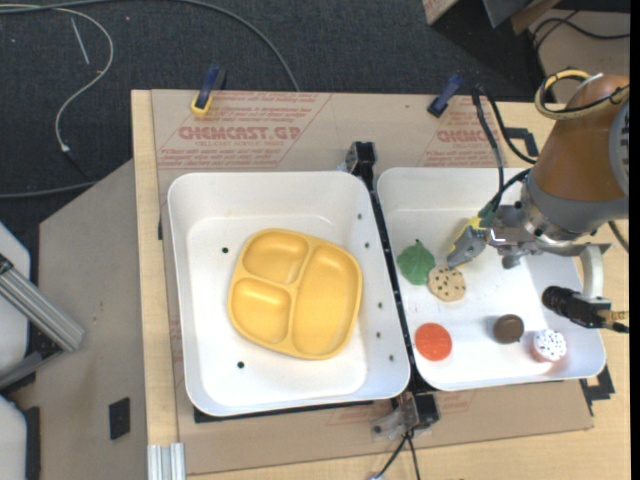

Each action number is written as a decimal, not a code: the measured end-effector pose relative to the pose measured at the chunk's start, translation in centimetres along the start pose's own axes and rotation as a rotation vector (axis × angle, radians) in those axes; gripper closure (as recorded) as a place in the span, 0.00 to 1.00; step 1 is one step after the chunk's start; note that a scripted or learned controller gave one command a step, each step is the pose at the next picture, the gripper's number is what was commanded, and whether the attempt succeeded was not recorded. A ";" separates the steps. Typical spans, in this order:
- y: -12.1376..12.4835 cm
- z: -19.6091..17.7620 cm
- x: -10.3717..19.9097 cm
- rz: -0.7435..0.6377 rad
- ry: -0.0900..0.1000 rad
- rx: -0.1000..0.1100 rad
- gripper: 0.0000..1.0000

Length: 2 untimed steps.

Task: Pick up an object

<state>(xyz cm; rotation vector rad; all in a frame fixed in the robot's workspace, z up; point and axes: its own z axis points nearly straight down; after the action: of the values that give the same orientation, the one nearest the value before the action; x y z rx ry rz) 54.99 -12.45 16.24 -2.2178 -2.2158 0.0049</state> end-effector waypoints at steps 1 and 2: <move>-0.1 6.1 0.8 -0.001 0.001 0.002 0.00; -0.1 7.9 0.9 -0.001 0.000 -0.002 0.00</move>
<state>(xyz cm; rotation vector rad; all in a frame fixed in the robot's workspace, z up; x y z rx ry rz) 54.80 -11.57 8.38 -2.2177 -2.2176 0.0029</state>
